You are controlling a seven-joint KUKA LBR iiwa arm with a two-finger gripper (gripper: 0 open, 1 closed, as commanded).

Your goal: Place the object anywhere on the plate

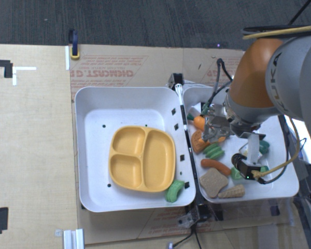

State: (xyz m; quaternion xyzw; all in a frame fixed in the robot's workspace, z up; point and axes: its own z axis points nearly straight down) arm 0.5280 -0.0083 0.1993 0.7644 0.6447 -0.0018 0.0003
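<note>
A yellow plate (143,158) with three compartments lies in the left bin (93,139). A green toy vegetable (174,190) rests on the bin floor just off the plate's lower right corner. My gripper (213,132) hangs low in the right bin (280,188), right over a heap of toy food. Under it are an orange piece (198,122), another orange piece (199,141) and a green ridged piece (214,151). The arm's wrist hides the top of the gripper.
Also in the right bin lie a red sausage (215,165), a brown bread slice (213,182), a tan wafer (231,192) and a teal piece (263,147). A cable loops over the bin's right side. The divider between the bins runs at about x 375.
</note>
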